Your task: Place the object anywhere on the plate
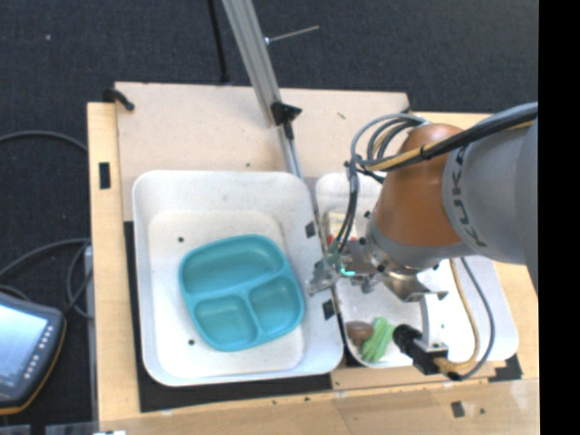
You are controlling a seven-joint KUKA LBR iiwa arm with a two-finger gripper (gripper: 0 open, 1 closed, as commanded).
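A: Where is the object we must move?

B: I see a green thing [379, 340] lying in the right bin [494, 290], well apart from the plate [240, 290], to the plate's right and a bit lower. A brown thing [360, 332] lies touching it, on the side closer to the plate.

A: And the plate?

B: It is blue, with three compartments, and it lies in the left bin [172, 202]. Nothing is on it.

A: What about the gripper?

B: The gripper [340, 275] hangs between the plate and the green thing, close to the wall where the two bins meet. If the jaws are spread or pressed together, I cannot tell; the arm [426, 202] hides them. I see nothing held.

A: So how to do this step well?

B: I think the pick is not yet done. The gripper should come down straight over the green thing, centred on it, so it does not also catch the brown one. After that, lift high enough to pass over the bin walls.
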